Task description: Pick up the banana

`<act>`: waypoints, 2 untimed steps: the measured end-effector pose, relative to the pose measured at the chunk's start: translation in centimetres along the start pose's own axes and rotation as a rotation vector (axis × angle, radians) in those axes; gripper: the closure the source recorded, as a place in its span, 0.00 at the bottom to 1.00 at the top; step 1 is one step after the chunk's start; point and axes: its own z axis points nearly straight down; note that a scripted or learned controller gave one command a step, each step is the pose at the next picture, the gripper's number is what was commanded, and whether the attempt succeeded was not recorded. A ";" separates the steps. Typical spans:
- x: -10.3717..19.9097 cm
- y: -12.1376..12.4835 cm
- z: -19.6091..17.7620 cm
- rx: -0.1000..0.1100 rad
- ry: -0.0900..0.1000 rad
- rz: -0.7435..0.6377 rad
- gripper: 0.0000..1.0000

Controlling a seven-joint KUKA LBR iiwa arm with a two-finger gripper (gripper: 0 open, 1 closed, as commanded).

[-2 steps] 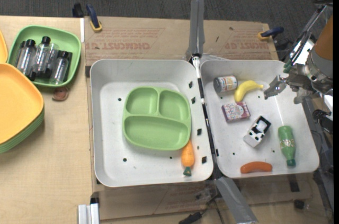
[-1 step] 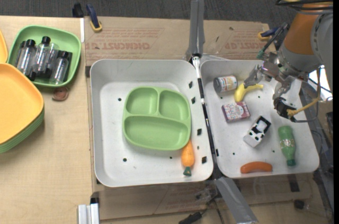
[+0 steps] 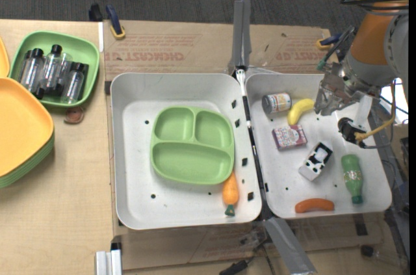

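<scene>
Banana (image 3: 299, 110): yellow, short and curved, lay flat and slanted in the upper part of the right bin (image 3: 377, 199), just beside a small can (image 3: 277, 103) to its left.

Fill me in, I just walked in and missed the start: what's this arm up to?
The arm reaches in from the right over the right-hand bin, with its gripper just beside the banana, which lies on the bin floor next to a small can. Nothing is lifted yet. The left bin holds a green divided plate and a carrot.
</scene>
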 end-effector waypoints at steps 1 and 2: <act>0.4 -7.5 4.7 -0.001 0.003 0.084 1.00; -1.2 -11.4 0.1 -0.002 0.004 -0.254 1.00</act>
